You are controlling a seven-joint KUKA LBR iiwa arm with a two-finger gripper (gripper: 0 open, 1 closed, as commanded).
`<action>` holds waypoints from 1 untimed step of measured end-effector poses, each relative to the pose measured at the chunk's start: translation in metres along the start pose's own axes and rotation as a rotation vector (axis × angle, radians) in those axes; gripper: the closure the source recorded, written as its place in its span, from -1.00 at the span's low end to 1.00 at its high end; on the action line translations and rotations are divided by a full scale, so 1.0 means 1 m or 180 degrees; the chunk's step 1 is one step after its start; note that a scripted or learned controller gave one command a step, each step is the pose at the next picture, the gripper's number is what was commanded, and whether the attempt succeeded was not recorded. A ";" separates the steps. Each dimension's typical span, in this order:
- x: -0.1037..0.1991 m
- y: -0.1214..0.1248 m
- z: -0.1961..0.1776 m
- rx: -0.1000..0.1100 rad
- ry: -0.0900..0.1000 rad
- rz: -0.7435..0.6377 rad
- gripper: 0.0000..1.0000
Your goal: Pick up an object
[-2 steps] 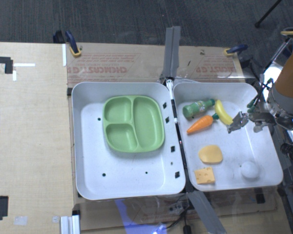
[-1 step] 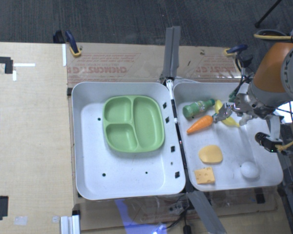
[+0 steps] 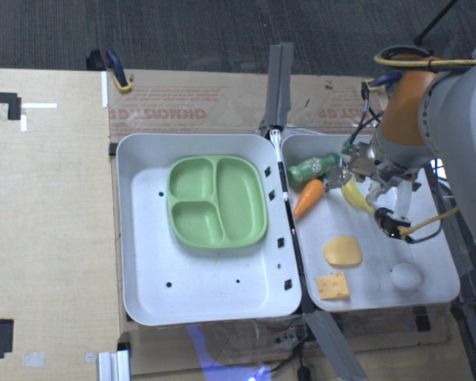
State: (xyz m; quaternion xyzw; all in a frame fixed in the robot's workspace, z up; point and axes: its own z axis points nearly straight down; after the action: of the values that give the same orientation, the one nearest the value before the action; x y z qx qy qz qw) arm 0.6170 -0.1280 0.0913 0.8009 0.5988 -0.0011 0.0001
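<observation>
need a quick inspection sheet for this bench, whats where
surface: two white bins side by side, left bin and right bin, on a pale bench top.
job's things: carrot, green bottle, banana, yellow round piece, cheese wedge and white ball in the right bin.
clutter: green divided plate in the left bin.
claw: claw low over the banana and bottle.
cables: black loop hanging by the wrist.
surroundings: dark carpet, cardboard sheet.
</observation>
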 end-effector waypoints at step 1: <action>0.000 0.000 -0.009 0.0006 -0.0005 -0.0009 1.00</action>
State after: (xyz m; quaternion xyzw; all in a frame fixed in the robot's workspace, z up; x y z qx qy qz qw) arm 0.6168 -0.1282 0.1002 0.8001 0.5998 -0.0023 -0.0001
